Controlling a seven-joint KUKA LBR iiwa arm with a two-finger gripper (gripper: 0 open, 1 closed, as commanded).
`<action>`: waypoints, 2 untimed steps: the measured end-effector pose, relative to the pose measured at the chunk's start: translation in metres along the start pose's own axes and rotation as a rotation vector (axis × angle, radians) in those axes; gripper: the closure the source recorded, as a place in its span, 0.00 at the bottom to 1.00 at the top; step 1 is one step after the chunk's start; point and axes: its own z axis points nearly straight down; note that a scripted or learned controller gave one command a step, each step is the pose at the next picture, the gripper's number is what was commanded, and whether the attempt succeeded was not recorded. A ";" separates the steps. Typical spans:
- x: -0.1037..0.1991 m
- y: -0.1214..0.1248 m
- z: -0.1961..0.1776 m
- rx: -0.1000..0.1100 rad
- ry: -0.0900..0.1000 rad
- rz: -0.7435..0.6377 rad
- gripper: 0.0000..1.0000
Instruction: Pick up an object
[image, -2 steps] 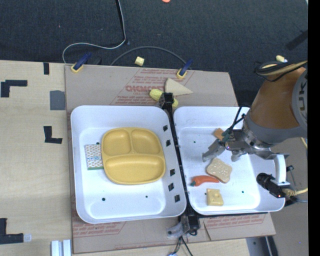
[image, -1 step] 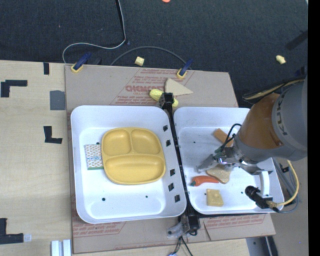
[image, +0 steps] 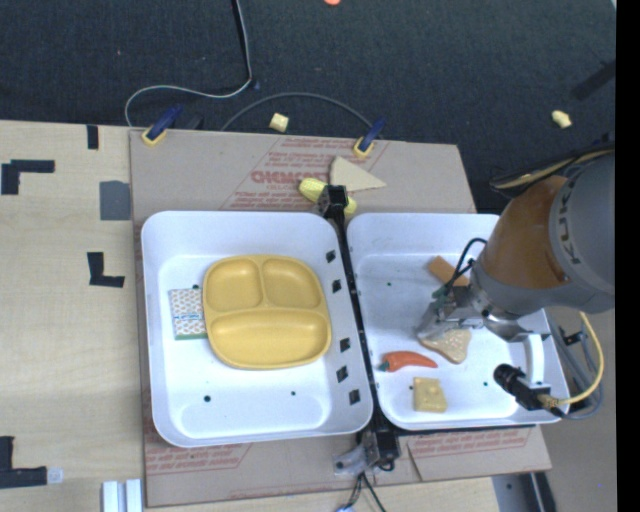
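Note:
The right bin (image: 400, 250) holds several small items. A tan bread-like slice (image: 452, 347) lies near its middle, and a red-orange pepper shape (image: 408, 360) sits just to its left. A yellow-tan block (image: 430, 395) rests near the front wall, and an orange-brown piece (image: 443, 268) lies further back. My gripper (image: 438, 320) reaches in from the right and is down low at the slice's upper left edge, partly covering it. Nothing is visibly lifted.
In the left bin (image: 160, 260) are a yellow divided plate (image: 268, 310) and a small patterned card (image: 186, 312) beside it. Behind the bins, a yellow item (image: 313, 187) and a tan wedge (image: 356, 176) lie on the cardboard. The arm's bulky grey body (image: 560, 250) overhangs the right bin's right side.

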 end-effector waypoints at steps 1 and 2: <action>0.000 0.000 0.000 -0.001 0.000 0.000 0.00; -0.023 0.064 -0.016 0.006 -0.002 0.000 0.00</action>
